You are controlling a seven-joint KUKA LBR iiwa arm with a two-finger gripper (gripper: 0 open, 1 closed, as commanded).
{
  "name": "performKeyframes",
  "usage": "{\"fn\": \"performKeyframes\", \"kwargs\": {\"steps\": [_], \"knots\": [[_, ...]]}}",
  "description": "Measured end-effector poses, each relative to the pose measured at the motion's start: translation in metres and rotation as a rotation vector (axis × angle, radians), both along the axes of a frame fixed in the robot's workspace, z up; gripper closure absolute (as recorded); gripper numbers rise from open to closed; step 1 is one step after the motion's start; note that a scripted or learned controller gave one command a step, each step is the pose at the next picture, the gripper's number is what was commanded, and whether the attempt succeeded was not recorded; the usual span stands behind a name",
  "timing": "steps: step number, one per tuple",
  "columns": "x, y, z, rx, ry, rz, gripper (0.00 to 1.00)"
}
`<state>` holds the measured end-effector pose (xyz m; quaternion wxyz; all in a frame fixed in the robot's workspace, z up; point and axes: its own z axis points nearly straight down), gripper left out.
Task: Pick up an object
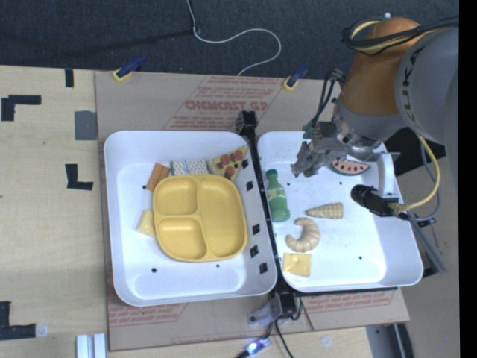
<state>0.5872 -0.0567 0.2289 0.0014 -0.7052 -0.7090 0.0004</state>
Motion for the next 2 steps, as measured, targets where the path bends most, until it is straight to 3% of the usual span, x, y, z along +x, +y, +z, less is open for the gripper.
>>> {"fn": "performKeyframes", "kwargs": {"steps": [1, 2], "knots": [[-0.0134, 0.0077, -0.0105, -0.002, 0.001, -0.005, 1.00], [-0.0089, 0.0077, -0.0130, -0.001, 0.000, -0.003, 1.00]]}}
